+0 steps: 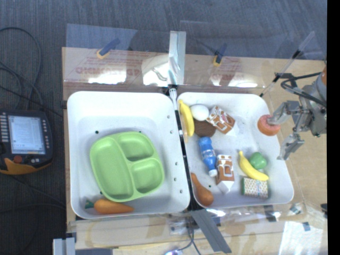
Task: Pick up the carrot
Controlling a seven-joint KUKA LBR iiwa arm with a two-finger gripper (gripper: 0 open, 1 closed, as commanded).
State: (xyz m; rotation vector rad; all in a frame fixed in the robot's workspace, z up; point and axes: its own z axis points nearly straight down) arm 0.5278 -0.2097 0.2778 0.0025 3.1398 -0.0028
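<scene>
The carrot (111, 207) lay at the left bin's (74, 142) front edge, beside the green plate (126, 166). The gripper (291, 126), fingers apart and empty, hung over the right bin's (249, 102) far rim. Risk judged: fingers striking plate or wall

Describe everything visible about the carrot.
The carrot is orange, smooth and plastic-looking, with a small dark green stub at its left end. It lies flat, pointing roughly left to right, in the front left corner of the left bin, just in front of the green divided plate, touching or nearly touching its edge. The gripper is far off, at the right bin's edge.
</scene>
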